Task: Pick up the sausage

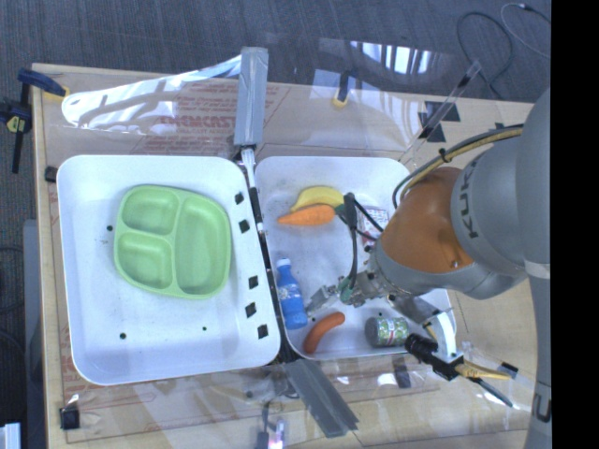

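We see the sausage (pixel 324 330) lying in the right bin (pixel 398 171), close to its front wall and just right of the blue bottle (pixel 289 295). Its long axis runs on a slant: the lower end points toward the bin's front left corner, the upper end toward the back right. It lies flat on the bin floor, touching nothing that we can make out.

The arm (pixel 468 227) comes in from the right, its orange band bulking over the right half of that bin, and bends down toward the floor. The gripper (pixel 339 294) hangs low just above and behind the sausage's upper end, between the bottle and a small green can (pixel 387 330). Nothing sits between its fingers, and we cannot tell whether it is released or clenched.

Farther back in the same bin lie a carrot (pixel 307 216) and a banana (pixel 320 195), side by side. The left bin (pixel 84 335) holds a green tray (pixel 174 239) with three compartments.
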`<state>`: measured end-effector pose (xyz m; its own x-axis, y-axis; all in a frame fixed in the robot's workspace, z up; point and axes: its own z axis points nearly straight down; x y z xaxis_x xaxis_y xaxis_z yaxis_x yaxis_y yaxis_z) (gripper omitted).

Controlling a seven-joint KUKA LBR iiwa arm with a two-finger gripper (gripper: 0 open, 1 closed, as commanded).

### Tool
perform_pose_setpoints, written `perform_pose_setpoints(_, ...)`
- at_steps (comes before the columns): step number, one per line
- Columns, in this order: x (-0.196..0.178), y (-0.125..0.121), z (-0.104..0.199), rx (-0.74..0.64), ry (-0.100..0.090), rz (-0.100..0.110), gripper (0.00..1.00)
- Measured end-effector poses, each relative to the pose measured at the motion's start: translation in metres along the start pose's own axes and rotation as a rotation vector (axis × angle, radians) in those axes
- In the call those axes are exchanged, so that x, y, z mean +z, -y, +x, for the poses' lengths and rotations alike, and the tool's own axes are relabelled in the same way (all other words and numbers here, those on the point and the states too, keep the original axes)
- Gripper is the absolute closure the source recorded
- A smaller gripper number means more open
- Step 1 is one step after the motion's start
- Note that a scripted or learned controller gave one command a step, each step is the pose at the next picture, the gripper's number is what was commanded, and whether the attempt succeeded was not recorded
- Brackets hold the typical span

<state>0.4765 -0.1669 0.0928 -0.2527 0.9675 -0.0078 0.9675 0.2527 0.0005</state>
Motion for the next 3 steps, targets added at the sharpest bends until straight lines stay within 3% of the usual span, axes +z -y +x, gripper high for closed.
perform_pose_setpoints(1, -0.037, -0.009, -0.048, 0.173, -0.007, 0.002, 0.0)
perform_pose_setpoints(2, 0.0, -0.002, -0.001, -0.011, 0.0, -0.002, 0.0)
perform_pose_setpoints(3, 0.001, 0.009, -0.036, -0.092, -0.007, -0.001, 0.0)
